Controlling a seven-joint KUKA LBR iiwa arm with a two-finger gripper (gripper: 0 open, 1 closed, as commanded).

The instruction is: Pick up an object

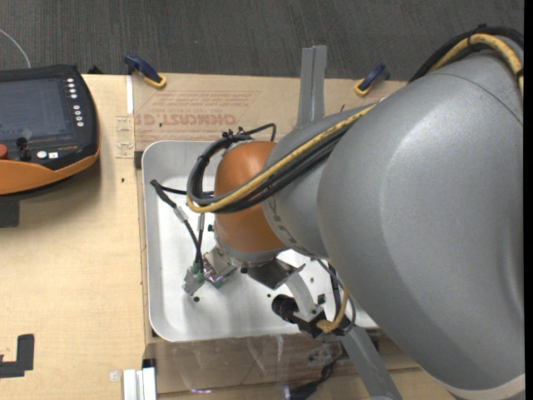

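Arm: grey KUKA arm (pixel 433 215) fills the right side, closest to the lens, reaching in over the bench; a yellow and black cable bundle (pixel 275 173) runs along it.
Orange band: the orange band (pixel 243 197) sits above the wrist, over the middle of the white bin.
Gripper: the gripper (pixel 200 280) is low in the left white bin (pixel 166 248), near the bin floor; its end is small and partly hidden by the wrist, so I cannot tell how it is set or whether anything is in it.
Object to pick: none can be made out in the bin; the arm covers much of it.
Bench: tan wooden bench top (pixel 67 265) with cardboard (pixel 200 115) behind the bin, held by two blue-and-orange clamps (pixel 143 70).
Pendant: orange-and-black teach pendant (pixel 42 127) lies at the far left, well apart from the bin.
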